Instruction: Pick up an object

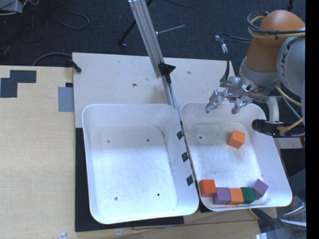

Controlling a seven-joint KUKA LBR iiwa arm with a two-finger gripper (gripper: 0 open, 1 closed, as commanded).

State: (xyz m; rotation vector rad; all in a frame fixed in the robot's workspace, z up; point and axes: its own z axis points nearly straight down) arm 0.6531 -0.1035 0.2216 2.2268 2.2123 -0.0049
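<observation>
Hovering over the far rim of the right-hand shallow white plastic bin [271, 156], the two-finger metal end effector [227, 105] has its fingers splayed apart with nothing between them, so released.

Closest candidate is the lone orange foam cube [236, 139], sitting by itself on the bin floor, toward the bin's far half. From the end effector it lies nearer the camera and slightly toward the arm's side, lower down. They're apart, no contact.

The cube looks rotated a bit relative to the bin walls; no real long axis, so my guess is finger alignment to a pair of flat faces matters more than heading.

Other options: a row of small blocks along the near wall: orange block [207, 187], purple block [221, 195], orange block [236, 195], green block [247, 194], purple block [259, 187]. They're packed touching each other and hard against the wall, so probably worse grasp clearance.

Left-hand white bin [99, 133] holds no blocks.
</observation>
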